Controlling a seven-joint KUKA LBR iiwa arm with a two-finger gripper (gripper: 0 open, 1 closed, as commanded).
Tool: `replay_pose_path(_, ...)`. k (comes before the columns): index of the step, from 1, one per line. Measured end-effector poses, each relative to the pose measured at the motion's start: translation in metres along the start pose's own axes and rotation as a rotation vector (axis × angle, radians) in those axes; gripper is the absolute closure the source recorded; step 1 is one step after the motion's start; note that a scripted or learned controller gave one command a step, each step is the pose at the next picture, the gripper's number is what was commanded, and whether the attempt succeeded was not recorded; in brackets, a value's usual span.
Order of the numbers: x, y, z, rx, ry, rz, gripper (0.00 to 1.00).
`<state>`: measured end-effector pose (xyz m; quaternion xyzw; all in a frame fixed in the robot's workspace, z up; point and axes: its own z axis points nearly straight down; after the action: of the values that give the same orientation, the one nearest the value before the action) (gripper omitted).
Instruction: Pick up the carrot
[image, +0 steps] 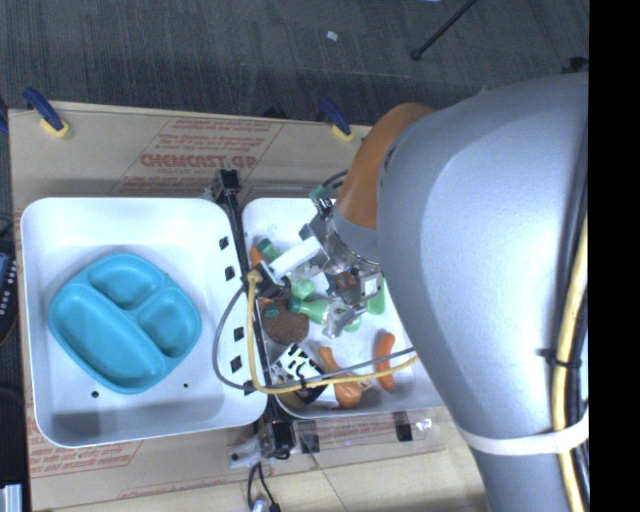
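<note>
At the left of the frame the left bin holds a blue divided plate, well apart from the action. A black divider with a cable loop runs down the middle between the two bins. To its right, the right bin is crowded with small play foods: green pieces around the centre, a brown round piece just below them, a black-and-white patterned item nearer the bottom edge, and orange pieces along the lower part. The carrot, judged to be the long orange piece at the bin's lower right, lies just beside another orange piece under a yellow cable. The gripper hangs over the middle of this bin, above the green pieces and up-left of the carrot; whether it is spread or closed cannot be told from here. The grey arm fills the right side. The risk is that a descent from here lands on the green clutter instead of the carrot, or that the neighbouring orange piece or cable gets caught in the grasp.
</note>
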<state>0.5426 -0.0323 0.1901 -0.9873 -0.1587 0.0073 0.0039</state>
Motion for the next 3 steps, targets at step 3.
replay_pose_path(3,0.003,0.068,0.066,-0.006,0.003,0.066,0.0)
